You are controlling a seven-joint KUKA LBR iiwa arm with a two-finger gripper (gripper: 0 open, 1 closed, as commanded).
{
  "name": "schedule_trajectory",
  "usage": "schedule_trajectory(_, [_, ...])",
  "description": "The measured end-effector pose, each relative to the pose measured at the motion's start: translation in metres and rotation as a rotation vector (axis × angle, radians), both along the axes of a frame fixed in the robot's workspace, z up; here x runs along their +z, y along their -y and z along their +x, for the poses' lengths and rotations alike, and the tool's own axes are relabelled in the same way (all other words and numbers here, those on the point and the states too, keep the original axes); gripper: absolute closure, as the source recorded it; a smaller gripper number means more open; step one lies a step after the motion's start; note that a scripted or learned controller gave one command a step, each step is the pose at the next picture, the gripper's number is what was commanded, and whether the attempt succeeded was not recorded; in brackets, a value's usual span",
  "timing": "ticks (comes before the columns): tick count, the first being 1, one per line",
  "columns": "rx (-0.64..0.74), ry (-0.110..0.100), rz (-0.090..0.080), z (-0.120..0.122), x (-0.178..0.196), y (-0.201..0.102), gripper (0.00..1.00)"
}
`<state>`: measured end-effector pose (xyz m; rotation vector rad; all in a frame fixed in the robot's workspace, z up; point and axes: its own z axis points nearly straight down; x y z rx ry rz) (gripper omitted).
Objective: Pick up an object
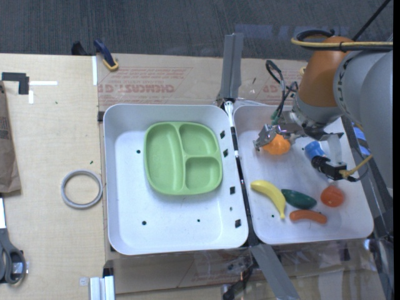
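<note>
My gripper (270, 136) hangs low over the back left part of the right bin (356, 227). An orange round fruit (279, 147) lies directly under it, touching or nearly touching it, with its top partly hidden by the gripper. A yellow banana (269, 193), a dark green vegetable (299, 199), a long orange-red piece (308, 216), a red-orange ball (332, 196) and a blue item (313, 149) lie in the same bin.
The left bin (125, 224) holds a green divided plate (183, 158). The arm's grey body and cables cover the right bin's back right corner. On the bench to the left lie a tape ring (81, 188) and scissors (9, 264).
</note>
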<state>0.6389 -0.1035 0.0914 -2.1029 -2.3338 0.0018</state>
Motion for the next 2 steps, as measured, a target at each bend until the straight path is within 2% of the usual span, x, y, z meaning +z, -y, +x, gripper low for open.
schedule_trajectory(1, [-0.003, -0.001, 0.000, 0.000, 0.008, 0.002, 1.00])
schedule_trajectory(2, [0.103, 0.000, 0.000, 0.020, 0.121, -0.070, 1.00])
